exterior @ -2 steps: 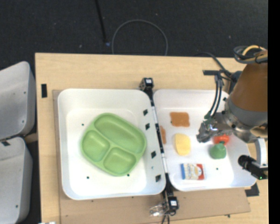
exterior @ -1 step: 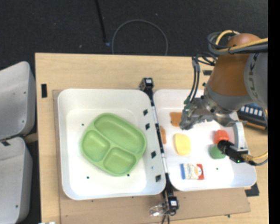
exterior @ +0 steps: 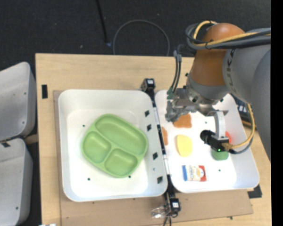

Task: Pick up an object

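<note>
My gripper (exterior: 178, 113) hangs low over the back left part of the right bin (exterior: 240, 173), under the orange band of the arm. Just below and right of it lies a flat orange-brown piece (exterior: 183, 122), partly covered by the gripper's body. A yellow oval object (exterior: 183, 145) lies in the bin's middle. Near the front sits a white packet (exterior: 194, 173) with blue and red print. A small orange item (exterior: 164, 136) rests against the bin's left wall.
The left bin (exterior: 70, 182) holds a green divided plate (exterior: 114, 145). A green object (exterior: 220, 155) and a small red piece (exterior: 227, 138) lie at the right of the right bin, by a black cable fitting (exterior: 208, 138). A central divider (exterior: 156, 135) separates the bins.
</note>
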{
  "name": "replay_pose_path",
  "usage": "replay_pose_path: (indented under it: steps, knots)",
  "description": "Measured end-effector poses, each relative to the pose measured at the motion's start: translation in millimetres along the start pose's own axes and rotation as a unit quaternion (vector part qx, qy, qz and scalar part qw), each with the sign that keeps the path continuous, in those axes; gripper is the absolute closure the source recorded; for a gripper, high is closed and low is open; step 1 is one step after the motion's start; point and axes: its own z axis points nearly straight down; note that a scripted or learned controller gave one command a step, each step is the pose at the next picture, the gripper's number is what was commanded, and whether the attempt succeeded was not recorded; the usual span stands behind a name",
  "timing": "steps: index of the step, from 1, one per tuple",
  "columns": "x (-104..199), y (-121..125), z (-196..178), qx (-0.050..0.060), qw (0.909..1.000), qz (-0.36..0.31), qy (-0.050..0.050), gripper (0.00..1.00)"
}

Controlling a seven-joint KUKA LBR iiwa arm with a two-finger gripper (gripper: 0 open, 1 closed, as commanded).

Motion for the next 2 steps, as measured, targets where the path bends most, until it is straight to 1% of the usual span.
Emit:
replay_pose_path:
  steps: [1,2]
  knots:
    - [30,36,-1,0.000,1.0000,0.000,0.000,1.00]
    - [73,65,4,0.000,1.0000,0.000,0.000,1.00]
